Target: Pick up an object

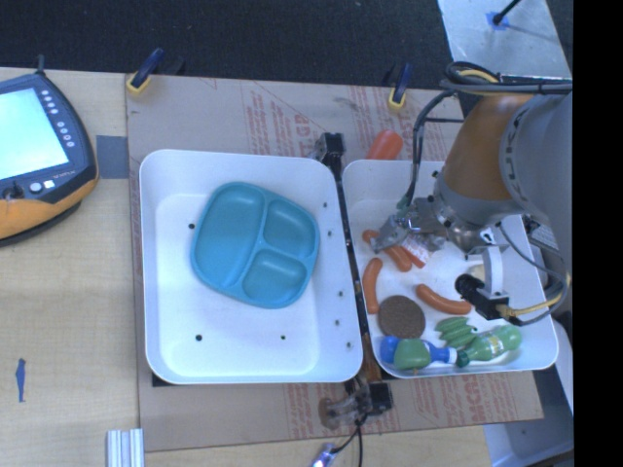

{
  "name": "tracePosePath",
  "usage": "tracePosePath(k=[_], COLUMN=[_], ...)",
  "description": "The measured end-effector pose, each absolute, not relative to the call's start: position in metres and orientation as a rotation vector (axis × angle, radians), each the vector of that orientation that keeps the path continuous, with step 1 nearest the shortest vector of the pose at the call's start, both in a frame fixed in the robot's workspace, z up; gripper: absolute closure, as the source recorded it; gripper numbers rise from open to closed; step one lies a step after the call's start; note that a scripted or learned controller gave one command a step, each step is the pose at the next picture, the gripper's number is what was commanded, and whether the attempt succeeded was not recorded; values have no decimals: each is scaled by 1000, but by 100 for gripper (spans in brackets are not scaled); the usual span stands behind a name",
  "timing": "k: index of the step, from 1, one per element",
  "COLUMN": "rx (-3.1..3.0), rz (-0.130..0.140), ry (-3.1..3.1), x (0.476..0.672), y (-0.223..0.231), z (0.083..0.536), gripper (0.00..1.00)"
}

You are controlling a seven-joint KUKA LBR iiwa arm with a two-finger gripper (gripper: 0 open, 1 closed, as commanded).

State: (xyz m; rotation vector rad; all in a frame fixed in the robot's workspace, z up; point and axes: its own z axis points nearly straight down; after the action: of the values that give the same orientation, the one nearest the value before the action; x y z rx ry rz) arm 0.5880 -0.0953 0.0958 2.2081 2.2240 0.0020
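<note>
- The grey arm with its glossy orange band (484, 154) reaches into the right shallow white plastic bin (545, 358); its metal hand (401, 230) is low over the bin's upper left part, and whether it is spread or pressed together I cannot tell.
- Just beneath the hand lies a small orange-red sausage-shaped toy (404, 257), partly hidden by it.
- Nearby lie a curved orange sausage (372, 284), another orange sausage (443, 301), a flat brown round patty (401, 316) and a green and blue cluster of toys (458, 346), hard to make out.
- The left white bin (165, 348) holds a smooth teal compartment plate (256, 244).
- On the wooden tabletop (58, 309), an orange-edged pendant (39, 159) is cut off at left.
</note>
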Motion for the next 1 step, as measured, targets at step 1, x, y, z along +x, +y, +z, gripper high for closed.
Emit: tracePosePath(k=[1], rx=[2207], rz=[0], ry=[2224], x=[588], y=[-97], z=[107], gripper=[100])
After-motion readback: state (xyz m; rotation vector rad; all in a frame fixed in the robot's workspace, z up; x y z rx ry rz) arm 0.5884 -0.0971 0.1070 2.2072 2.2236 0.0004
